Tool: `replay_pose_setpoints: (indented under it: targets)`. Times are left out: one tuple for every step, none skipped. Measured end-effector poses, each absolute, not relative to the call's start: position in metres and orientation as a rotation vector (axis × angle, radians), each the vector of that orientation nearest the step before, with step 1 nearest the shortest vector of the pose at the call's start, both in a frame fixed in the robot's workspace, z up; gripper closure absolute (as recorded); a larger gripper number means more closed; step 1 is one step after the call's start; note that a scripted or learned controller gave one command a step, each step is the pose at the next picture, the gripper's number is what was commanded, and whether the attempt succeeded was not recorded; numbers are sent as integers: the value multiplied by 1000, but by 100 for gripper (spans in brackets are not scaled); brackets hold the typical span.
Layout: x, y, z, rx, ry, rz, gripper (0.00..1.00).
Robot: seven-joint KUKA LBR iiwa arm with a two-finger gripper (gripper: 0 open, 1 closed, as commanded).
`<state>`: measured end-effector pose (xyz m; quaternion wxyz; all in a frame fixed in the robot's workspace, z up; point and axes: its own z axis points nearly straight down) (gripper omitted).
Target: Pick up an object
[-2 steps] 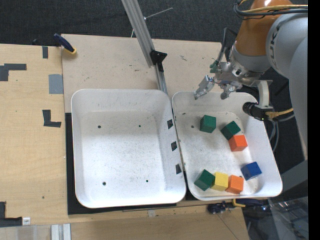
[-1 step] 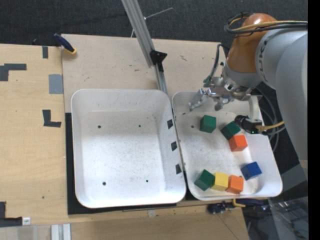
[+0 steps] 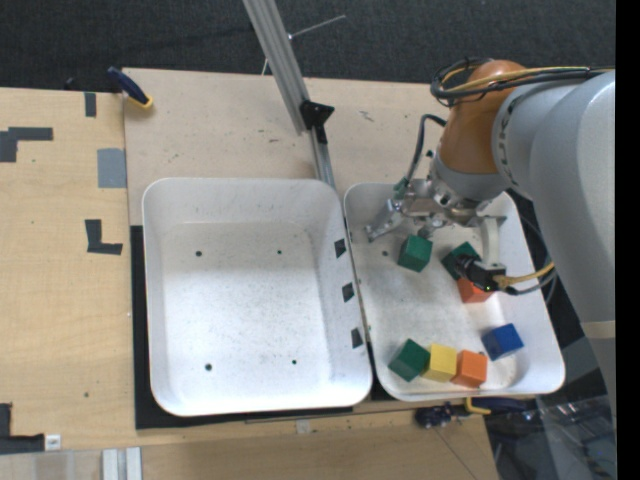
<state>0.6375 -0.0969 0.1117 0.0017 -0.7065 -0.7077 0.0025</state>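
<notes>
Right bin [image 3: 535, 363]: coloured blocks [image 3: 441, 362], claw [image 3: 405, 223].

Pale wooden bench [image 3: 60, 298], grey tape patches [image 3: 111, 168], dark floor [image 3: 130, 18]

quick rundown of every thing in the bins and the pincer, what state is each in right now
pincer: low over the right bin, just above a green block; grip unclear
upper green block: in the right bin, right below the pincer
lower green block: at the near wall, touching the yellow block
yellow block: between green and orange
orange block: end of that row
blue block: apart, tilted
left bin: beside the right bin
</notes>
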Motion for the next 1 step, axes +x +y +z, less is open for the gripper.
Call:
replay_pose_setpoints:
  targets:
    - [639, -96, 125, -2217, -2224, 3, 100]
